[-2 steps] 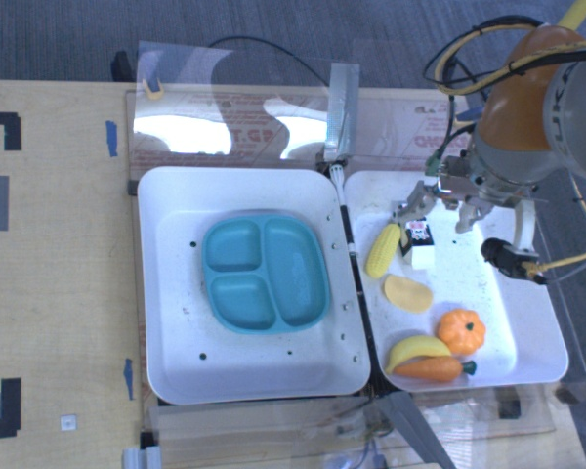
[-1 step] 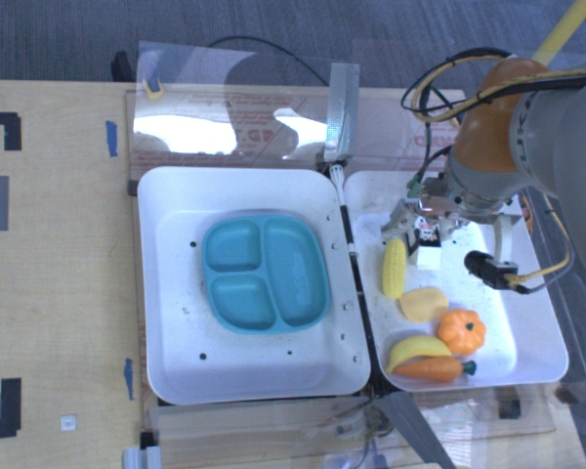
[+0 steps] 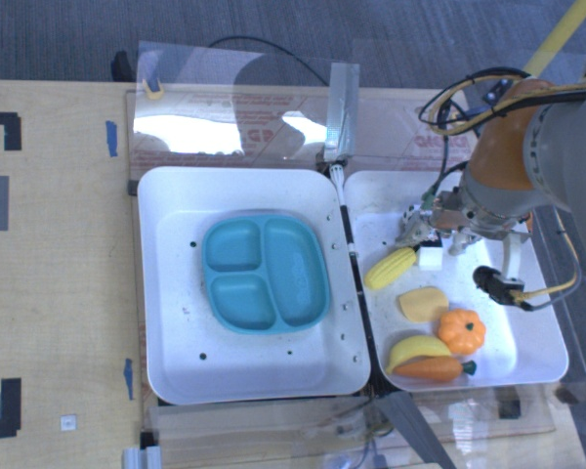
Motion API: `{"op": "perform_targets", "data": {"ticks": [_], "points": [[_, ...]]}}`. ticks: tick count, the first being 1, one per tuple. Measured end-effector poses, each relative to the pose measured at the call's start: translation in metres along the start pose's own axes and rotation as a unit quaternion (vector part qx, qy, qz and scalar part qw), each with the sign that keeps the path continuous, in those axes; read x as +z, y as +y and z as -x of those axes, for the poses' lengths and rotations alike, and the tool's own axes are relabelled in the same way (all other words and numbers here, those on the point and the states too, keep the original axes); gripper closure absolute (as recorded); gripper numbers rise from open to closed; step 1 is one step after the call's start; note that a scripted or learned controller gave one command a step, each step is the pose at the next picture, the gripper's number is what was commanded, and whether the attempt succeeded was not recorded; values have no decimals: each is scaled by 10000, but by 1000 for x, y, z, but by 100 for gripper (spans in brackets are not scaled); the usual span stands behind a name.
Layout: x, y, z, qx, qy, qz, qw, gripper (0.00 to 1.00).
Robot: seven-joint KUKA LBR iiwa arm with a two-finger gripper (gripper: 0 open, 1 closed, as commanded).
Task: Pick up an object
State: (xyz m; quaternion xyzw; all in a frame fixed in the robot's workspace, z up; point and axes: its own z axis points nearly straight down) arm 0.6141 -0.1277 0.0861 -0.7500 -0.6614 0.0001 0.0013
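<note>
So the corn cob [image 3: 391, 267] is lying tilted at the left side of the right bin [image 3: 542, 360]. The gripper [image 3: 428, 231] hangs just above and right of it; can't tell how its fingers are set. Nearby sit a yellow chunk [image 3: 423, 304], pumpkin [image 3: 461, 330], banana [image 3: 416, 348] and carrot [image 3: 435, 367]. A blue divided plate [image 3: 266, 272] fills the left bin [image 3: 166, 360].

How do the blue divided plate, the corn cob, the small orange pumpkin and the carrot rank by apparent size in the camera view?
1. Blue divided plate, by far the largest.
2. Corn cob and carrot: these look alike in length, so no ranking between them.
3. Small orange pumpkin, rounder and more compact.
</note>
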Motion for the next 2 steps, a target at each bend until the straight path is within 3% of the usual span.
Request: {"op": "perform_targets", "data": {"ticks": [1, 2], "points": [[-13, 2, 0, 1, -3, 35, 10000, 100], [-102, 25, -86, -947, -4, 53, 9955, 100]]}}
